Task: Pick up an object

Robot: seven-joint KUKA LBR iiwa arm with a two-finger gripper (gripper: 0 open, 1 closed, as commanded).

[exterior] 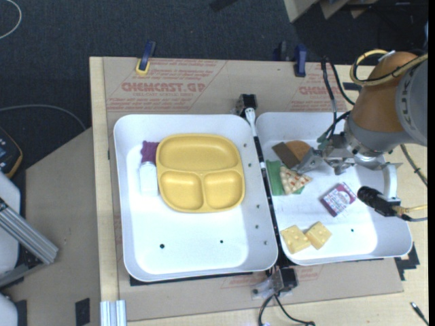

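Note:
My gripper (328, 156) hangs low over the right bin (389, 244), near its back middle. It sits just right of a brown wedge-shaped item (292, 151) and may be touching it. A checkered cracker-like piece (294, 180) lies on a green strip (274, 176) just below the wedge. A purple packet (338, 198) lies in front of the gripper, apart from it. Two yellow blocks (306, 237) rest near the bin's front edge. I see nothing lifted off the bin floor.
The left bin (190, 253) holds a yellow divided plate (200, 172), with a purple item (149, 151) and a white bottle (147, 178) at the plate's left. A black divider edge (262, 175) separates the bins. Cables (333, 90) trail behind the arm.

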